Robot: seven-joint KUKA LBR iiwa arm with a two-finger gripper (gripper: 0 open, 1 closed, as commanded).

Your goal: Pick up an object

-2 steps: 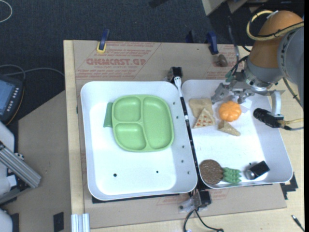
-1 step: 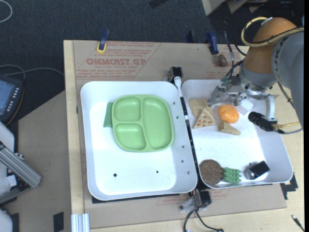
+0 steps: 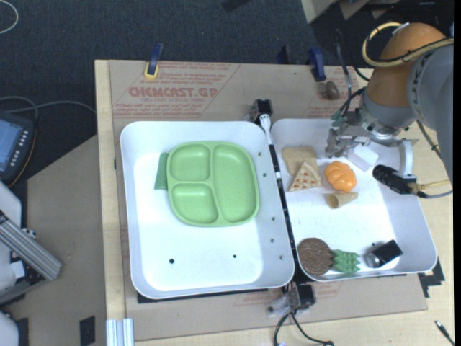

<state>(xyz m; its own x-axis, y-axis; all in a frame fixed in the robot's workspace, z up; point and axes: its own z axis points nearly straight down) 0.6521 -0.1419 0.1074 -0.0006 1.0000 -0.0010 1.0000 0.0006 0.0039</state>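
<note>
While nothing is lifted yet, the step in hand looks like the approach, with the pick itself not yet made. Nearest in the right bin (image 3: 421, 231) lie a brown disc (image 3: 312, 254), a green toy (image 3: 346, 262) touching it on its right, and a small black block (image 3: 384, 253) further right by the near rim. Further in sits a tan cone (image 3: 341, 200), and just beyond it an orange (image 3: 340, 176), with a pizza slice (image 3: 305, 177) to its left and a pale wedge (image 3: 296, 156) behind that. The left bin (image 3: 144, 222) holds a green tray (image 3: 212, 182) with three compartments. Farthest, the gripper (image 3: 344, 140) hangs over the far part of the right bin, just beyond the orange and apart from it; whether its fingers are spread or pressed together cannot be told, and nothing shows between them. The orange is likely the closest candidate, so the next move probably calls for a short shift nearward to centre over it, then a straight descent so the fingers come down on either side of its round body.
</note>
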